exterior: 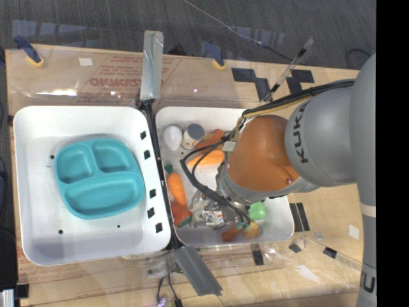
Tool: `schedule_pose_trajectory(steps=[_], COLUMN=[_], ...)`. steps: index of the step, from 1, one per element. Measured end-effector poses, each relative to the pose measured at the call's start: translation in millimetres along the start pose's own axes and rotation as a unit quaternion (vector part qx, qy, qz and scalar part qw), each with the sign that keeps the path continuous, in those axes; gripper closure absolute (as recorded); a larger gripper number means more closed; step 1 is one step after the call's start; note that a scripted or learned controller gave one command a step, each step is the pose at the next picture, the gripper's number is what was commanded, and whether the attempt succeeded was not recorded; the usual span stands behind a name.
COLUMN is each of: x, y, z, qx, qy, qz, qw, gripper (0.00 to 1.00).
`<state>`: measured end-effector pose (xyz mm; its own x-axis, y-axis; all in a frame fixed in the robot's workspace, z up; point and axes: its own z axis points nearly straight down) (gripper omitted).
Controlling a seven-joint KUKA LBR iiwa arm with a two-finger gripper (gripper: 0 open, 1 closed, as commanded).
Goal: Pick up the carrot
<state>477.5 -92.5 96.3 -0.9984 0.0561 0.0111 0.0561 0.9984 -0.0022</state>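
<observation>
Carrot lies in the right bin, against its left wall, long axis running near-far, green top at the far end. Red item touches its near end. Gripper sits just right of the carrot, low among clutter; claw state cannot be told. Left bin holds a teal divided plate.

Probably a robotics lab: a taped wooden bench at five o'clock, dark carpet at twelve.
</observation>
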Motion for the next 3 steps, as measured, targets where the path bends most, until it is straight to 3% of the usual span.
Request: schedule_pose_trajectory(steps=[1, 2, 3], x=[-28, -87, -169], y=[-1, -46, -4], z=[-1, 7, 7], qx=[-0.001, -0.002, -0.002], qy=[-0.003, -0.003, 0.000], qz=[0.038, 0.122, 0.130], qw=[0.9993, 0.9925, 0.9915], gripper=[1.00, 1.00, 1.00])
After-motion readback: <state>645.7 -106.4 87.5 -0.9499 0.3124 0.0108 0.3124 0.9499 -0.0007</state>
